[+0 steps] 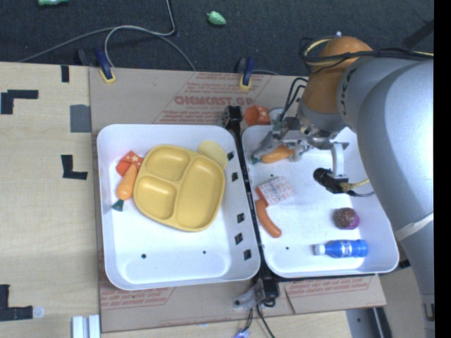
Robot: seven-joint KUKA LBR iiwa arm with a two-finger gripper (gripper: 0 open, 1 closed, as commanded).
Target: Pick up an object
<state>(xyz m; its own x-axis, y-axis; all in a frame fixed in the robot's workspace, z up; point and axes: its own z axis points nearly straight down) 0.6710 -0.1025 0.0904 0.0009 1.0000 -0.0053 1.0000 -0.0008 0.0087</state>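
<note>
And here we are over the right bin [306, 224], with the arm reaching low into its far corner on the side that meets the other bin. The tool [284, 146] sits right down at floor level there, and a small orange piece [275, 155] lies directly under it, touching or all but touching the metal. That looks like the pick of the moment.

Is the tool apart, together, or clamped on the piece? I cannot tell; the wrist hardware crowds that corner and the contact is hidden. So no lift to call yet: the orange piece rests on the right bin's floor, not in the air.

The rest of the right bin lies untouched. A pink-and-white packet [276, 189] is toward the middle of the bin, on its divider side. An orange stick [267, 218] lies just nearer than that, a purple ball [346, 218] is out toward the bin's opposite side, and a blue bottle [342, 248] lies along its near edge.

My read is that the approach is made, and the grasp is unconfirmed. What is left is a firm close and a clean raise clear of the right bin's floor.
</note>
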